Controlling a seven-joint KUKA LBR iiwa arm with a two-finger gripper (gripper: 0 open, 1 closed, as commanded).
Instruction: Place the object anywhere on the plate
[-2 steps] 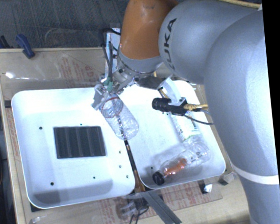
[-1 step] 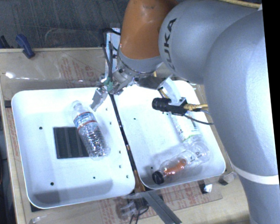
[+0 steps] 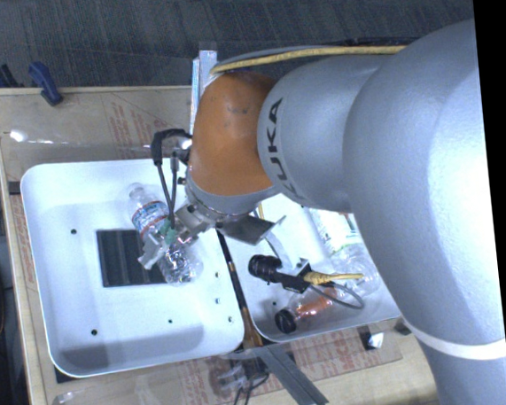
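- Surface (image 3: 93, 115): pale wood-coloured board, carrying two shallow white bins side by side. A blue clamp (image 3: 46, 83) sits at its far left corner.
- Left bin (image 3: 54, 261): holds the plate (image 3: 116, 255), a dark flat rectangle lying a little left of the bin's middle. Small dark dots are scattered over the bin floor.
- Bottle (image 3: 152, 217): clear plastic with a red and blue label. It is in the left bin at a slant, cap toward the far left and base toward the near right.
- Bottle vs. plate: in this view the bottle overlaps the plate's right edge, and most of its body is to the right of the plate. Cannot tell whether it touches the plate or hangs above it.
- Pincer (image 3: 169, 241): clamped across the bottle's middle, with grey parts showing on either side of the clear body. It is over the right half of the left bin, near the wall shared by the two bins.
- Arm (image 3: 389, 139): large and grey, coming in from the right and covering much of the right bin. Its orange band (image 3: 229, 137) sits just above the wrist, over the far edge of the bins.
- Right bin (image 3: 336, 330): a second clear bottle (image 3: 342, 246) lies partly under the arm.
- Near the right bin's front wall lies a copper-coloured item (image 3: 312, 310). A dark round object (image 3: 285, 320) is just beside it on the left. Cannot tell whether the two are one thing.
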